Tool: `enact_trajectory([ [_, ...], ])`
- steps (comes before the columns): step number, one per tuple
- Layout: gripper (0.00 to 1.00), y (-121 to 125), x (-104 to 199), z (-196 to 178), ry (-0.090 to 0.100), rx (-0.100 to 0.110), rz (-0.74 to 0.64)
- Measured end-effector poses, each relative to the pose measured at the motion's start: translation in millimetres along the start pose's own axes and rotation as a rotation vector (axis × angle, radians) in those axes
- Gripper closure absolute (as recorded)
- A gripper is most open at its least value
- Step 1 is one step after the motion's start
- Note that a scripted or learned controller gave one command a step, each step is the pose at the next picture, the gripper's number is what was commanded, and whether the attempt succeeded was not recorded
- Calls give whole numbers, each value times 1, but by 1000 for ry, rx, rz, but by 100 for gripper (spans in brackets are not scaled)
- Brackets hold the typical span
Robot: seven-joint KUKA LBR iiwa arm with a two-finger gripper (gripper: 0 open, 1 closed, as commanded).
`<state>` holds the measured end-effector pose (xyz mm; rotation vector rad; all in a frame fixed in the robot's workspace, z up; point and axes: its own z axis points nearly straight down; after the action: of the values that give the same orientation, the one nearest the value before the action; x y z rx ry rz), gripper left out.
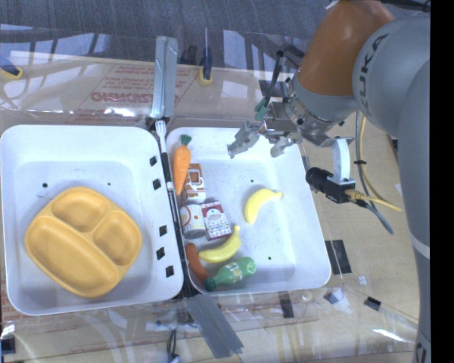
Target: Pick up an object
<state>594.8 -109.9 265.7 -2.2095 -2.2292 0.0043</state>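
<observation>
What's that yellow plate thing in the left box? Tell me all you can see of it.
The yellow tray is a rounded, divided dish that looks like smooth moulded plastic. Raised ridges split it into three shallow compartments: one long one along its lower left side and two smaller ones above and to the right. It lies flat and right way up, turned at an angle, on the floor of the left bin. Nothing lies in it, and it touches no other object.
</observation>
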Motion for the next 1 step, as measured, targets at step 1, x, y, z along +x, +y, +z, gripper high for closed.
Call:
enact_trajectory([
  [1,0,-9,-34,87,0,0,-107],
])
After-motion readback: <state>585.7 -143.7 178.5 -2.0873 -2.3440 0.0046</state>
